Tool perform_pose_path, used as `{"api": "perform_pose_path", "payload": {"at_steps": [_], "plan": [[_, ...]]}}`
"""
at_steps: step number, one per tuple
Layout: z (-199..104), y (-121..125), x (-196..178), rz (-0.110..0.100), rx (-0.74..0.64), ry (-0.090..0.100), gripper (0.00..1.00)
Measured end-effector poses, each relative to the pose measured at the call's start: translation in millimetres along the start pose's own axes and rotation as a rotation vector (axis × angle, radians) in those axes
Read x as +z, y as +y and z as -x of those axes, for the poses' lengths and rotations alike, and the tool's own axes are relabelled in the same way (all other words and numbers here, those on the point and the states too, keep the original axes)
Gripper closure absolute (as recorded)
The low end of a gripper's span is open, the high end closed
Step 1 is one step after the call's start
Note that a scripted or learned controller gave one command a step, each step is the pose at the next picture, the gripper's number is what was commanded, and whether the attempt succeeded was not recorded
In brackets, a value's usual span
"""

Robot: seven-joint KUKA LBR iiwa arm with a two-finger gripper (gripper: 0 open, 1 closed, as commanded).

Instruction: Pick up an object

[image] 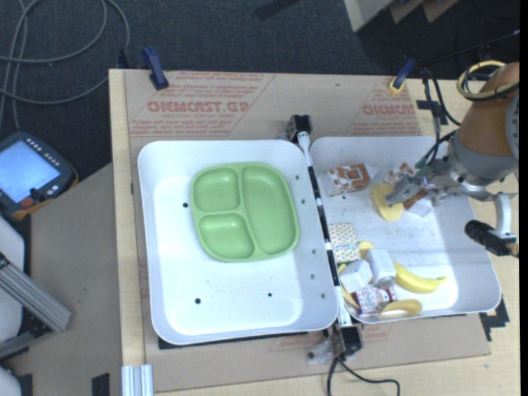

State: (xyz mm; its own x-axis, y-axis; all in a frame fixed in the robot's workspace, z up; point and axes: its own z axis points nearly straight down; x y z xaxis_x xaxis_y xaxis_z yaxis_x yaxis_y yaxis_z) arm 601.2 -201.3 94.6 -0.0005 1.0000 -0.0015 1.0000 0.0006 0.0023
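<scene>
My gripper (pixel 407 195) is low in the right bin (pixel 462 246), at its back part, reaching in from the right. It is right against a small yellow round object (pixel 386 205), which lies just to its left and partly under it. A brown and white snack packet (pixel 347 178) lies further left near the bin's back wall. Whether anything is gripped is hidden by the wrist.
The right bin's front left corner holds two bananas (pixel 418 281) (pixel 401 308), a patterned packet (pixel 343 239) and several small wrappers (pixel 369 283). The left bin (pixel 165 221) bears a green divided plate (pixel 245 211). Blue clamps (pixel 153 67) (pixel 401 76) sit at the bench's back edge.
</scene>
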Motion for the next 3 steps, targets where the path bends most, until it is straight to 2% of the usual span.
{"api": "perform_pose_path", "payload": {"at_steps": [1,2,3], "plan": [[-40.8,37.8,7.0,0.005,-0.002,-0.001,0.0],[-39.9,34.8,-1.8,-0.009,-0.003,0.0,1.0],[-111.3,32.0,-90.7,-0.001,0.0,0.002,1.0]]}}
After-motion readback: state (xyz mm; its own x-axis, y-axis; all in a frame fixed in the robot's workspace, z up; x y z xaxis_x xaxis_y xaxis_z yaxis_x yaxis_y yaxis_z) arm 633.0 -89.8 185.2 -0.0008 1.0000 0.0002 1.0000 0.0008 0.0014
